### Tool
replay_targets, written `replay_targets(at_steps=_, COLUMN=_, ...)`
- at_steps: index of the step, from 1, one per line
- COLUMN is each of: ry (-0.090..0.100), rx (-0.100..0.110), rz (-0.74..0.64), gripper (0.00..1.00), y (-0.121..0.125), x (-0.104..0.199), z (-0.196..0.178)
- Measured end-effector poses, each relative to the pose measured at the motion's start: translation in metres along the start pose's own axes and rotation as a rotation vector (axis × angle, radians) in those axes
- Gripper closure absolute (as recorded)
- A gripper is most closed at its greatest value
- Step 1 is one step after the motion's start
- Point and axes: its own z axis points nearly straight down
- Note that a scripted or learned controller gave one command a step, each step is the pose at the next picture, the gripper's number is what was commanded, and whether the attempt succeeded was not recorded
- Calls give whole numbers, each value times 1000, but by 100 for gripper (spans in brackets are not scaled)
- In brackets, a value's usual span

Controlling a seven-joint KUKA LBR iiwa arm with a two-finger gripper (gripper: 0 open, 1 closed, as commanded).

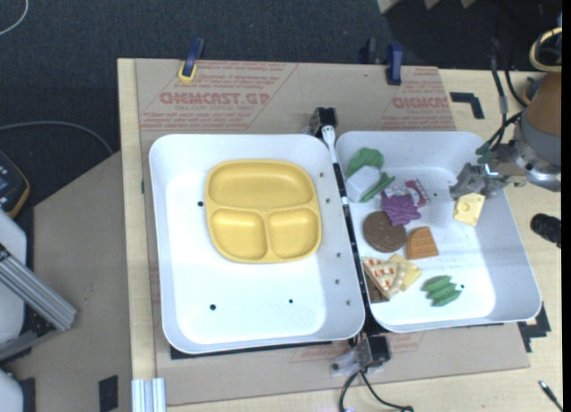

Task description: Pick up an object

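The camera is looking down at a slant on a bench bearing two shallow white bins side by side. The left bin (178,250) is holding a yellow divided tray (263,209) with three compartments. The right bin (508,250) is holding a scatter of toy food: a green leafy piece (364,161) near the far left corner, a purple piece (401,203) near the middle, a brown round cookie (384,232) just beside it, an orange block (421,243) next to the cookie, a pizza slice (385,274) toward the near left, and green pea pods (441,290) near the front.

The arm (542,125) is reaching in from the right edge, its wrist bending down over the far right part of the right bin. The gripper (479,189) is hanging above the bin's right side, and a pale yellow cheese wedge (469,209) is sitting directly at its tip. The wedge looks pinched between the fingers, though at this size the contact is hard to confirm; its lower edge seems just above or barely touching the bin floor.

Judging from this, the grasp itself appears made and the lift is what remains: the cheese wedge is not yet clearly raised away from the bin. The other pieces are lying well apart from the gripper.
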Motion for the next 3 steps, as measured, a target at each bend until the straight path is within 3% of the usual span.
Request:
replay_targets(at_steps=1, ry=0, rx=-2, rz=-1, gripper=100, y=7, x=3, z=-63)
replay_targets(at_steps=2, ry=2, rx=4, rz=-1, gripper=100, y=8, x=3, z=-66)
replay_targets(at_steps=3, ry=7, rx=11, rz=-4, gripper=100, y=-3, x=48, z=-59)
